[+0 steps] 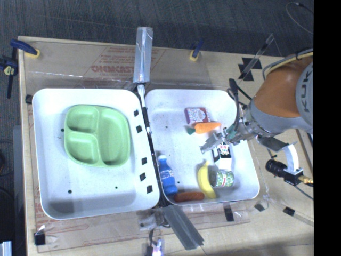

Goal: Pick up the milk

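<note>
No label reads clearly. The right white bin holds one each: black-and-white milk carton under the grey end effector, whose state I cannot tell, maroon packet, orange carrot, yellow banana, green-labelled can, blue bottle, brown sausage.

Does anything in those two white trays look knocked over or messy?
Mildly. In the right bin, the blue bottle lies on its side by the divider, and the can is tipped beside the banana. Nothing looks spilled.
</note>
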You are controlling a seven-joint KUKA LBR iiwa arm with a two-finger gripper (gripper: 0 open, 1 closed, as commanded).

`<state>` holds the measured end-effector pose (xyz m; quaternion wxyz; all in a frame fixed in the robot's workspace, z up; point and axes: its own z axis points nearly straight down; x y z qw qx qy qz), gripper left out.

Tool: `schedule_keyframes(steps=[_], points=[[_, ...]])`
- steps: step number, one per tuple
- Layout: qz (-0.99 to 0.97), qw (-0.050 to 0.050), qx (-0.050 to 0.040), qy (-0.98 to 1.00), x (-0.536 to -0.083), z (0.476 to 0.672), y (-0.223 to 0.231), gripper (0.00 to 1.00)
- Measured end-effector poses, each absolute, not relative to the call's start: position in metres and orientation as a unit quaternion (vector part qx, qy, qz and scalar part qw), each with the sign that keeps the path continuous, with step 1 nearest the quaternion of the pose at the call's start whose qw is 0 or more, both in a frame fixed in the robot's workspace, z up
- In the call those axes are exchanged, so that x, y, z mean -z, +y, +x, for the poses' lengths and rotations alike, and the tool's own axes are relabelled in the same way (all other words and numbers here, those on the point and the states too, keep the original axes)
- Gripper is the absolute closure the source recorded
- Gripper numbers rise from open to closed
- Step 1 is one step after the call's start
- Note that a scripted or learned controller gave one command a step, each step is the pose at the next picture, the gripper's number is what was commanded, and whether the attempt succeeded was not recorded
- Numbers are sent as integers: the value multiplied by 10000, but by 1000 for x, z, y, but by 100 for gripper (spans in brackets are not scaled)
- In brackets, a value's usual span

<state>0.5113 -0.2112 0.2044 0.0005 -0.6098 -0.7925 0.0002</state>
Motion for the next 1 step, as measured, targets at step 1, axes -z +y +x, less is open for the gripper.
schedule_keyframes(steps=[1], points=[[-5859, 14, -5, -8104, -174, 511, -209, 0]])
